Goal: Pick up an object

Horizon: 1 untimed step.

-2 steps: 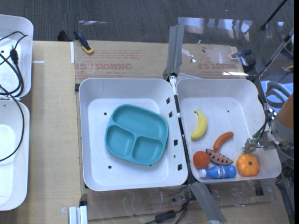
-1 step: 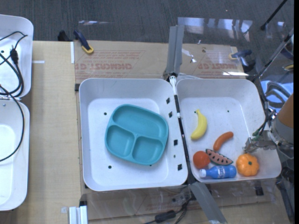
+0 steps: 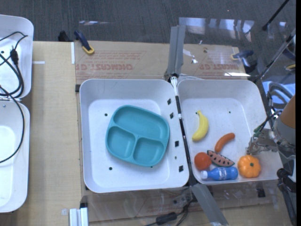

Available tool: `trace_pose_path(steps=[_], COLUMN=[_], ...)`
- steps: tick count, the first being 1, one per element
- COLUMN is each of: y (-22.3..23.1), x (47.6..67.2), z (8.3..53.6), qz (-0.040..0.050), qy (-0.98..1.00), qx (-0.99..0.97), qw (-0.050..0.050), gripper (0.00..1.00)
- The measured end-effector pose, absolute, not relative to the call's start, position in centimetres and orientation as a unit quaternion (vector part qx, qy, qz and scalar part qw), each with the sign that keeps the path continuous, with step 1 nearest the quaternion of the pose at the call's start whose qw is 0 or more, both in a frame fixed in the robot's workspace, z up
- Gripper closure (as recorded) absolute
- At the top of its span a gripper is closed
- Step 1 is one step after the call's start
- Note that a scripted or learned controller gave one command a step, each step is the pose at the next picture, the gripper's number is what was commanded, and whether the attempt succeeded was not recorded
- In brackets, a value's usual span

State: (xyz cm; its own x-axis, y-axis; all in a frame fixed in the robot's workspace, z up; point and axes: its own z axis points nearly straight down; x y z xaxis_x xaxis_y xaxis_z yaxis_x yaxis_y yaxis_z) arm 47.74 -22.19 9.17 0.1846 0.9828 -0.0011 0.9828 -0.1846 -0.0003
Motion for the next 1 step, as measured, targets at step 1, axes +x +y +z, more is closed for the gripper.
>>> trace_pose_path(steps=[1], y=[-21.55], x=[47.72], z=[9.15], qz=[-0.0008], qy=[0.513], qx=[0.858], qw=[0.000], gripper=[0.00])
